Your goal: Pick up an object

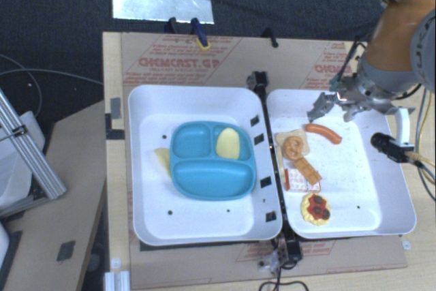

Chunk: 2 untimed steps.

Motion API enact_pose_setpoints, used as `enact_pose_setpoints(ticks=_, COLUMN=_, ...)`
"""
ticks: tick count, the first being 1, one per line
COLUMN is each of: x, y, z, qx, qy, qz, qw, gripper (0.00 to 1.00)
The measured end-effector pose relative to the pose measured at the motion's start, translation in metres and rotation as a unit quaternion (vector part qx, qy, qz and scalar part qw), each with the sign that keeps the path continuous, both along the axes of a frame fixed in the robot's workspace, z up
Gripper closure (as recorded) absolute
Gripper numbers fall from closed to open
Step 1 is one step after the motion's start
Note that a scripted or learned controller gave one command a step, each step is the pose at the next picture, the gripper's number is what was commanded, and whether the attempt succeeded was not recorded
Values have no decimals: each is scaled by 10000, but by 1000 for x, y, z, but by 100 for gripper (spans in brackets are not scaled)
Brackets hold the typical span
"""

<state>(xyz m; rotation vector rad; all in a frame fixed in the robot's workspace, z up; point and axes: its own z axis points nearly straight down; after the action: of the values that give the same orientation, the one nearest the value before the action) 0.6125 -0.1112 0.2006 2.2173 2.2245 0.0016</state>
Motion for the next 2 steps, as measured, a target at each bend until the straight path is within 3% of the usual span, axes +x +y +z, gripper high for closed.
enact_pose_setpoints(ticks=1, x=-56, y=29, z=-71, qx=12, qy=37, qz=-11, qw=10000, gripper=0)
enact_pose_setpoints(ticks=2, x=-68, y=115, z=-13, qx=14, qy=-18, qz=44, qw=10000, gripper=0)
